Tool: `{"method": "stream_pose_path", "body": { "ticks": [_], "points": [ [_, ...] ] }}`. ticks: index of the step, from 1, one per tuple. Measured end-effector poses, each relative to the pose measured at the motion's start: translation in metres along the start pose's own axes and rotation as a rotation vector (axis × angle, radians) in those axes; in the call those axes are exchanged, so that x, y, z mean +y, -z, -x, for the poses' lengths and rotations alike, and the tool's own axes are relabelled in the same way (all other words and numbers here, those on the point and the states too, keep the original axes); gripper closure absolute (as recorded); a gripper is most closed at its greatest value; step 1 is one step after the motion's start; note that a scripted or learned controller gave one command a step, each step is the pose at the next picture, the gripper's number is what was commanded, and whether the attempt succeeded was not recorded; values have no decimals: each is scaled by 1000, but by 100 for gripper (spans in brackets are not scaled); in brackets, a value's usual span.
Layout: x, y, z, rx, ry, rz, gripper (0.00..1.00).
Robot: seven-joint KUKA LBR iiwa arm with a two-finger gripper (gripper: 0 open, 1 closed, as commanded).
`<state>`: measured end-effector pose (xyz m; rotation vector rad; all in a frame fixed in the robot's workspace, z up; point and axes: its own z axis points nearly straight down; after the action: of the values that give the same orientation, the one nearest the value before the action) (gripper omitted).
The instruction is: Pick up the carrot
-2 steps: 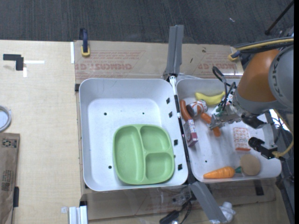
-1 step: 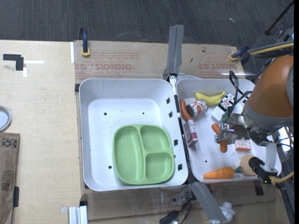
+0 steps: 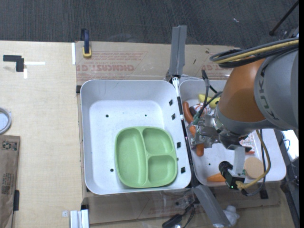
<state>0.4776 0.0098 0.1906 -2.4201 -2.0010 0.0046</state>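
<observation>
Camera view: the gripper [image 3: 198, 136] is seen inside the right bin [image 3: 280, 167], and its opening cannot be told. The carrot [image 3: 216, 177] is seen apart from it.

- We see a pale wooden bench [image 3: 38, 108] with cardboard [image 3: 123, 61] along its far edge.
- Two white bins sit on it side by side: the left bin [image 3: 95, 127] and the right bin [image 3: 278, 167].
- A roll of tape [image 3: 3, 121] lies at the bench's left edge.
- A blue-and-yellow clamp [image 3: 85, 42] grips the far edge.
</observation>
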Motion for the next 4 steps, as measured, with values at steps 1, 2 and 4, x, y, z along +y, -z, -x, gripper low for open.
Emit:
{"method": "stream_pose_path", "body": {
  "ticks": [1, 2, 4],
  "points": [
    [-14, 0, -79, -2, -121, -1, 100],
    [-17, 26, -91, -2, 34, 1, 100],
    [-13, 15, -65, -2, -83, -1, 100]
  ]
}}
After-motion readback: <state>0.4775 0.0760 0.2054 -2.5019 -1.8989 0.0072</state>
